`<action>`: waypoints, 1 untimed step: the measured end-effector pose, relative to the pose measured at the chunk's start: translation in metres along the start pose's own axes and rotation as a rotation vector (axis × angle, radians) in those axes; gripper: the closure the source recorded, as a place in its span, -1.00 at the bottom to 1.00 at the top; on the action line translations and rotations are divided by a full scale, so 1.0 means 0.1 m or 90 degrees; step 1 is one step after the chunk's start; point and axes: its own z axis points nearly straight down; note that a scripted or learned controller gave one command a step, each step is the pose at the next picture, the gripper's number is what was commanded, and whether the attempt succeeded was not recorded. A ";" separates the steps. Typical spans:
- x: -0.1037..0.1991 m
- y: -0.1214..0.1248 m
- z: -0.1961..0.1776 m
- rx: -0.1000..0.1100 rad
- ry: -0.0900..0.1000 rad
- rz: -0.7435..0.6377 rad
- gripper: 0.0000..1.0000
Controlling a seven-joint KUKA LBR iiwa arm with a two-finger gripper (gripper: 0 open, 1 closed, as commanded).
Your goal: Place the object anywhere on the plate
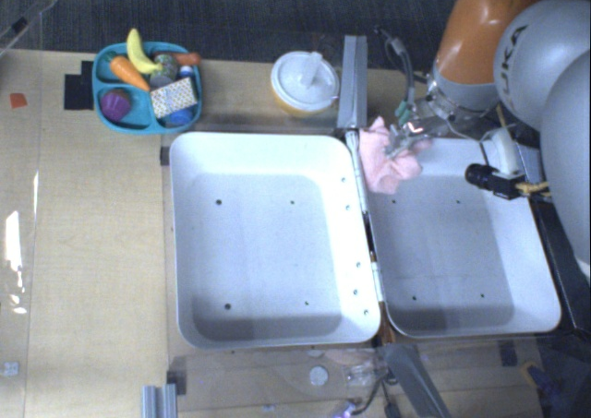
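A crumpled pink cloth lies at the far left corner of the right bin, against the wall between the two bins. My gripper is right over the cloth's upper right part and touches or overlaps it; the wrist hides the contact. A blue divided plate sits on the bench at the far left, outside the bins, with toy food on it: a banana, a carrot and a purple piece. A round yellow dish with a white top stands behind the left bin.
The left bin is next to the right one, with a raised divider between them. A grey upright bracket stands behind the divider. The arm's orange and grey body covers the far right corner.
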 end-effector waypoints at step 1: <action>0.01 0.03 -0.41 -0.003 -0.001 -0.005 1.00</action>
